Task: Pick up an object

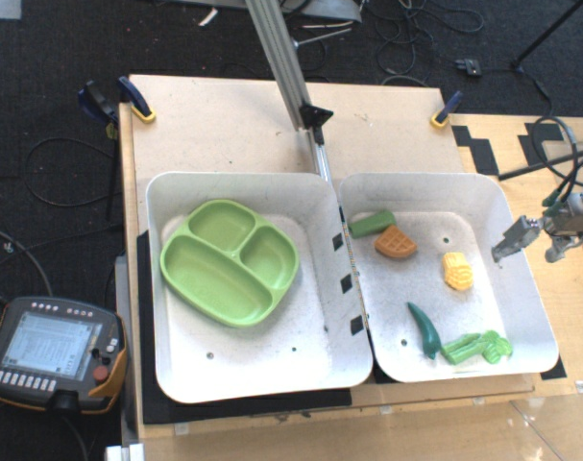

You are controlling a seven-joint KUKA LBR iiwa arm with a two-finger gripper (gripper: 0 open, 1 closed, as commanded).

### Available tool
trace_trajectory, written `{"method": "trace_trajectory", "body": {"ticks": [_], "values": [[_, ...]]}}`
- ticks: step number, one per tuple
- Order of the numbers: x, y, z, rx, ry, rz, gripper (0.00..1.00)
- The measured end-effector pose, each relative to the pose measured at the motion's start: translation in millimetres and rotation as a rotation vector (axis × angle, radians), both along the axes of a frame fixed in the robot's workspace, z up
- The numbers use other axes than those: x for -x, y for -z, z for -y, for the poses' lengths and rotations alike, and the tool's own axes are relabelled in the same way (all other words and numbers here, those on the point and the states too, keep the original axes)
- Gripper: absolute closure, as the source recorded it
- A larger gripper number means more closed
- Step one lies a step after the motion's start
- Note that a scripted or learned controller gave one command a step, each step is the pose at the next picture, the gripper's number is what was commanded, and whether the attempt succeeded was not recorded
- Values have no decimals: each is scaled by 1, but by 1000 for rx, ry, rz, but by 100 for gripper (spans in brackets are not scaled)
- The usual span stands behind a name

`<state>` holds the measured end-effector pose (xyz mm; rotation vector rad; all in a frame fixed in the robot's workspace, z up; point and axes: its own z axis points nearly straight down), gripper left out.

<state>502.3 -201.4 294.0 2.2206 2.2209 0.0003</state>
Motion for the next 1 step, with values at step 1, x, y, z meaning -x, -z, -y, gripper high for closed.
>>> {"method": "trace_trajectory", "body": {"ticks": [1], "values": [[-9,-123,-18,3,-5,9,0]]}}
